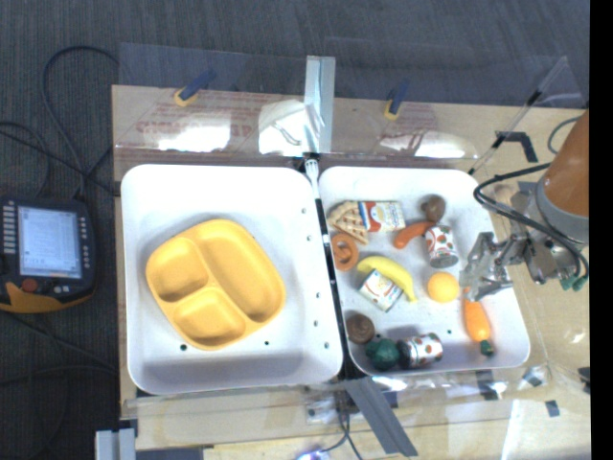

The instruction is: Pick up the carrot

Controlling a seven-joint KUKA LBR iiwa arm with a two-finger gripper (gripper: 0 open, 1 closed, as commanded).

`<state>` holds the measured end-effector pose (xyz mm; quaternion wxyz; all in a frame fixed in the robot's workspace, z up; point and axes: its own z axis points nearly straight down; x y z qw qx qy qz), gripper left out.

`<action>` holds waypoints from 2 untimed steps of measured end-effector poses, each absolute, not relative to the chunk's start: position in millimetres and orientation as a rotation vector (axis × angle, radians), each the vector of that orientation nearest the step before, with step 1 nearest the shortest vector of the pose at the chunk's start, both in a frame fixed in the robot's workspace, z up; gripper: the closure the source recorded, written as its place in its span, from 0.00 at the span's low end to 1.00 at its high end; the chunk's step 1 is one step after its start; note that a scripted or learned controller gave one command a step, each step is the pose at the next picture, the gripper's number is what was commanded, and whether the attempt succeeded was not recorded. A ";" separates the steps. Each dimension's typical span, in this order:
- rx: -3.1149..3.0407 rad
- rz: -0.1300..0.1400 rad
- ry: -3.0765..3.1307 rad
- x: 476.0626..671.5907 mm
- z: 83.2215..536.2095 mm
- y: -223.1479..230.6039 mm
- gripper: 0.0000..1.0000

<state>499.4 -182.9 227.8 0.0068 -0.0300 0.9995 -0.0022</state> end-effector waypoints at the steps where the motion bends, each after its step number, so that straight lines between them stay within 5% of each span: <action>1: 0.127 -0.003 3.131 491.2 275.0 -191.4 1.00; 2: 0.069 -0.005 3.132 485.9 331.5 -196.0 1.00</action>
